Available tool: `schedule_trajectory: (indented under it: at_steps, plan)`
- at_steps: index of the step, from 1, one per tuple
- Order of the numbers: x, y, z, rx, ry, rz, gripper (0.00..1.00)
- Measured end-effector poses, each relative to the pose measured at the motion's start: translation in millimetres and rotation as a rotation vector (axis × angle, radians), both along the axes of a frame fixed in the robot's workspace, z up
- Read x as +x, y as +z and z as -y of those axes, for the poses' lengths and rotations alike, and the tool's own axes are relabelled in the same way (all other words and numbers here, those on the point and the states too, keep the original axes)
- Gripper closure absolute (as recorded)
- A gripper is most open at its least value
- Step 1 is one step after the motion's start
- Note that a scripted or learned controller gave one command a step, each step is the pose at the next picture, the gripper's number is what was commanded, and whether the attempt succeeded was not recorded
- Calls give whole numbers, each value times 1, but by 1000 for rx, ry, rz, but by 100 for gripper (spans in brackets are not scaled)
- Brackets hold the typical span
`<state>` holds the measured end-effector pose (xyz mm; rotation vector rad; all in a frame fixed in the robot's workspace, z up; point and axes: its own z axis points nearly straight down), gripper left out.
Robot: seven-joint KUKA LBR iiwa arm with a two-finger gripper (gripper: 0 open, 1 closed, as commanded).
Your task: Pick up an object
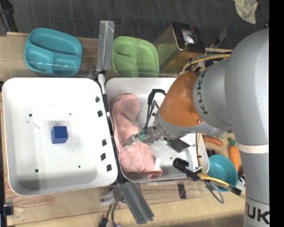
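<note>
While the hand (138, 137) hangs over the pink cloth (131, 135) at its nine o'clock, spread or pinching I cannot tell, it should bite a raised fold.

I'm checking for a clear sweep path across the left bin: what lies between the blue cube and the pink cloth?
In the camera view, bare white bin floor, then the two bins' adjoining walls, separate blue cube from pink cloth.

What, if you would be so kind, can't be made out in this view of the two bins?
- Camera view: the right bin's right half lies under the arm's wrist.
- The gripper over the pink cloth is too small and cluttered to read.
- The teal bowl and carrots are partly covered by the arm.
</note>
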<state>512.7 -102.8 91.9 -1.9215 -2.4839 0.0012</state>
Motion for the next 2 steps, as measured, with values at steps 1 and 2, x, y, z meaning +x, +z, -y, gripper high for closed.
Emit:
schedule_trajectory:
  at_steps: [1, 2]
  plan:
    - [46, 0, -1, -1, -72, 0, 0]
    - [47, 10, -1, -1, -68, 1, 100]
